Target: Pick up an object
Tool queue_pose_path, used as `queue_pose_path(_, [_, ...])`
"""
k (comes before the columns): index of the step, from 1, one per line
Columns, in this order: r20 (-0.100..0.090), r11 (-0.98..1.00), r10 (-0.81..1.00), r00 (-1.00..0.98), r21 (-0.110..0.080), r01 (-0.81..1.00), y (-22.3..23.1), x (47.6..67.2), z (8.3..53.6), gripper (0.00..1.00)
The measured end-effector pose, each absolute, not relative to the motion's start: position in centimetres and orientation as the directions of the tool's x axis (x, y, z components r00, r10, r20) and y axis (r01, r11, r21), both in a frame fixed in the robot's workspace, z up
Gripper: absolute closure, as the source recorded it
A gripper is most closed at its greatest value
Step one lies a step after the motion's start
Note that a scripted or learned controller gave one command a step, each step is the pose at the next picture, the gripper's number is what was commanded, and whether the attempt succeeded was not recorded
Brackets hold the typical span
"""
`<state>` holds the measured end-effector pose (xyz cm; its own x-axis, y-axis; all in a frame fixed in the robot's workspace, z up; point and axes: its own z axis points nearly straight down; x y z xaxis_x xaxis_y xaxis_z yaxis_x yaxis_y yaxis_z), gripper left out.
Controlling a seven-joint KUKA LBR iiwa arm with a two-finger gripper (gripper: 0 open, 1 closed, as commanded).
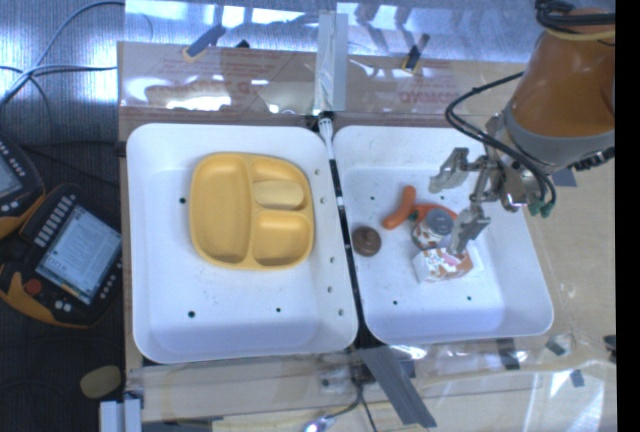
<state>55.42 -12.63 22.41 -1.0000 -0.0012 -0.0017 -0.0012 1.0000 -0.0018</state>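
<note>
Lying nearest in the right bin (520,305), a small carton (441,263) looks light and crushable; pinch its flat sides. Beyond it, the end effector (472,220) hangs open, gripping nothing, beside an orange carrot (400,208).

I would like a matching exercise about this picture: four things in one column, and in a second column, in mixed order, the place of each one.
Things:
1. yellow tray
2. brown round object
3. orange carrot-like object
4. handheld controller

Places:
A. right bin, beside the divider between the bins
B. outside the bins, at the view's left edge
C. middle of the left bin
D. right bin, just left of the small pile under the gripper

Pairs: 1-C, 2-A, 3-D, 4-B
</note>
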Motion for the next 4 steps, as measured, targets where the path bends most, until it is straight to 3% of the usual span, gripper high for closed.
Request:
queue_pose_path(1, [-0.001,0.902,0.433,-0.902,-0.002,0.433,-12.4,60.7,10.3,0.00])
queue_pose_path(2, [-0.003,0.851,0.525,-0.851,-0.003,0.525,-9.8,65.5,8.9,0.00])
queue_pose_path(3, [-0.016,0.853,0.522,-0.853,-0.003,0.522,-9.7,65.7,10.1,1.00])
queue_pose_path(4, [-0.003,0.929,0.370,-0.929,0.000,0.370,0.1,63.5,18.4,1.00])
